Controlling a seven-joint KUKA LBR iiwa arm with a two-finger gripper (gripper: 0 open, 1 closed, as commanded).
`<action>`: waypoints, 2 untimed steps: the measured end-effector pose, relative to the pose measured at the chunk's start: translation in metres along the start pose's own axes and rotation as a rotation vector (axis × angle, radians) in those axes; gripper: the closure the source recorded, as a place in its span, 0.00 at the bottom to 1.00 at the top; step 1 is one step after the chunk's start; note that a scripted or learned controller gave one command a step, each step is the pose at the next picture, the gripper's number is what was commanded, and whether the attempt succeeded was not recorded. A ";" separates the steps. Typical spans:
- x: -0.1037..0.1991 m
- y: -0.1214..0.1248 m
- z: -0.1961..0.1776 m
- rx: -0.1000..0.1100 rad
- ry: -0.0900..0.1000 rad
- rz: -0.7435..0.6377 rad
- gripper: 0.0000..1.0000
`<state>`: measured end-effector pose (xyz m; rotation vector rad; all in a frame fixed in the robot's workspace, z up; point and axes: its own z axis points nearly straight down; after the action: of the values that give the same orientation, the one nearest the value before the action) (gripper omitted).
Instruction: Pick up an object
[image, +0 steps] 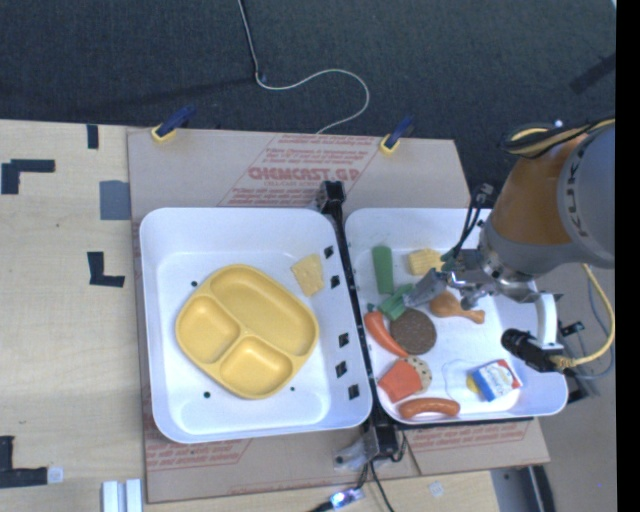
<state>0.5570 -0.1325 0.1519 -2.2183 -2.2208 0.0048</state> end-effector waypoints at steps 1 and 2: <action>0.010 0.002 0.051 0.002 0.001 0.000 0.00; 0.010 0.002 0.068 -0.003 -0.001 0.001 0.00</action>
<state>0.5589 -0.1224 0.0842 -2.2213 -2.2215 0.0033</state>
